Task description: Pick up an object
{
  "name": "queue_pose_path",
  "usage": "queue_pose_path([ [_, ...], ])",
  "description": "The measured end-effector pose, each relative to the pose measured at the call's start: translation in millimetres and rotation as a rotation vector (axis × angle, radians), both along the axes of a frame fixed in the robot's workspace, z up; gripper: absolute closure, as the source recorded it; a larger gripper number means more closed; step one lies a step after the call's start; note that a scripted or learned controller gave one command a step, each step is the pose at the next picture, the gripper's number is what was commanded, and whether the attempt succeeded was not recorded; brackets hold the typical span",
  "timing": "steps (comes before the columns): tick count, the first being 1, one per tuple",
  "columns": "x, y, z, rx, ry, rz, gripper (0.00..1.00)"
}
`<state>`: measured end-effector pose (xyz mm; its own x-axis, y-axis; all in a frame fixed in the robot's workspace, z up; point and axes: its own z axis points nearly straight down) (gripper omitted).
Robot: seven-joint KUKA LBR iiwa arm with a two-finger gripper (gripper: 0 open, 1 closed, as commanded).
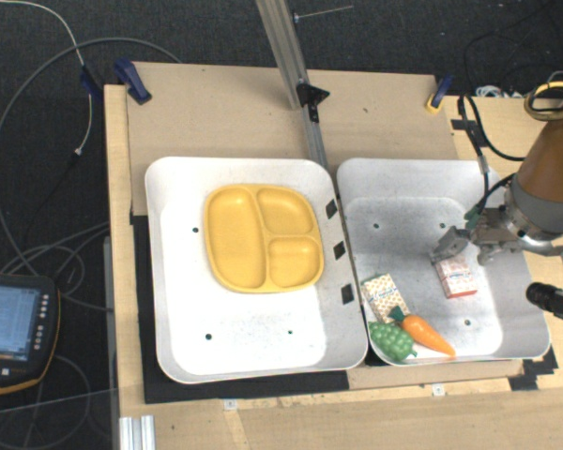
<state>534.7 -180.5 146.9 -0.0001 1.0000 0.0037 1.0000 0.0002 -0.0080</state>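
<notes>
In the right bin [403, 195], my gripper [469, 250] hangs just above a small white box with red print [457, 278]. It is open, one finger [448, 247] reaching left of the box's top edge, and nothing sits between the fingers. Nearer the front of this bin lie a patterned packet [385, 294], an orange carrot [428, 335] and a green bumpy toy vegetable [392, 341], all well left of and below the gripper.
The left bin [169, 251] holds a yellow divided plate [263, 236]. A metal pole [283, 36] slants in from the top toward the gap between the bins. Black cables [479, 139] run by the arm at right. A teach pendant [14, 331] rests off the bench, left.
</notes>
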Motion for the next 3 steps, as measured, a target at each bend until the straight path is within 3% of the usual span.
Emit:
queue_pose_path([
  [1,1.9,-1.1,-47.9,-0.007,-0.012,0.0,0.0],
  [2,3.8,-0.8,-33.8,-0.007,-0.018,0.001,1.0],
  [3,8.6,-2.2,10.1,-0.005,-0.014,0.001,1.0],
])
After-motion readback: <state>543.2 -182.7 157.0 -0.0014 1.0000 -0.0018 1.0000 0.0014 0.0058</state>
